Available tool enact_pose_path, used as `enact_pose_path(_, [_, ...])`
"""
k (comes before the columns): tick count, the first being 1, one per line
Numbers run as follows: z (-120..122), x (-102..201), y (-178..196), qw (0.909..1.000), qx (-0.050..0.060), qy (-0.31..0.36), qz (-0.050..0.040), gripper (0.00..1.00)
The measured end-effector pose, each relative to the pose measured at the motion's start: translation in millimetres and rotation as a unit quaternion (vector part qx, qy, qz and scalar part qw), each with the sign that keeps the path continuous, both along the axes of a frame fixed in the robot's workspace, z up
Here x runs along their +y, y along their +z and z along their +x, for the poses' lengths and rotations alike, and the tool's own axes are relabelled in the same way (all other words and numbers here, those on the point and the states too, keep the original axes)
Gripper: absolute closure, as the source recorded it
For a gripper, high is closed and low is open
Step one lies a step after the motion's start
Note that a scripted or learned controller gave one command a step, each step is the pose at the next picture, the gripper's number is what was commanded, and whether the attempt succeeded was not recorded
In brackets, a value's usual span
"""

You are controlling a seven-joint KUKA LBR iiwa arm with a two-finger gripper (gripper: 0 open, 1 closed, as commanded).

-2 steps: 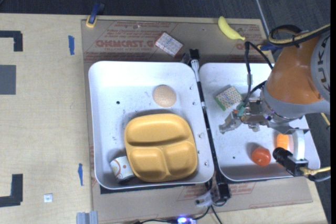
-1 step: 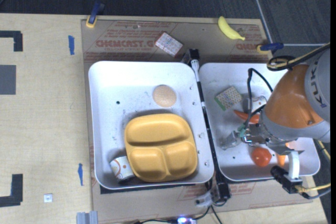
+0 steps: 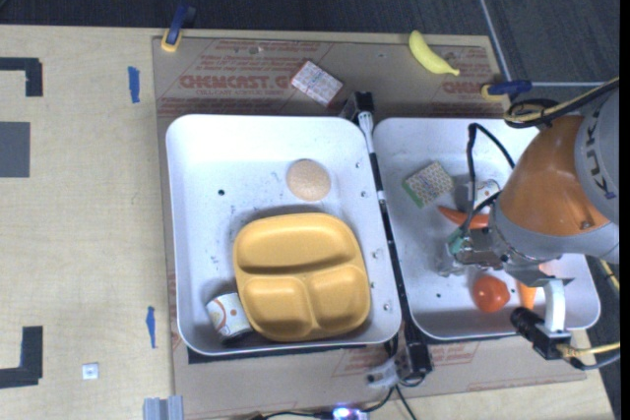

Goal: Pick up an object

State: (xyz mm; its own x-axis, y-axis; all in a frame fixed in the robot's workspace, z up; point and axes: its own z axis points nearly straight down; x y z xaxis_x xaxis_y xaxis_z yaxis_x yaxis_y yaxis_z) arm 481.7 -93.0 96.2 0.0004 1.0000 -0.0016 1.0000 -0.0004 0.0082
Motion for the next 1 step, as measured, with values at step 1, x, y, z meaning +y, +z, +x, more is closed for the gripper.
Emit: enact_pose_path(1, [49.7,-2.7,-9.9,1.0000,0.002,0.000,0.0001,1.00])
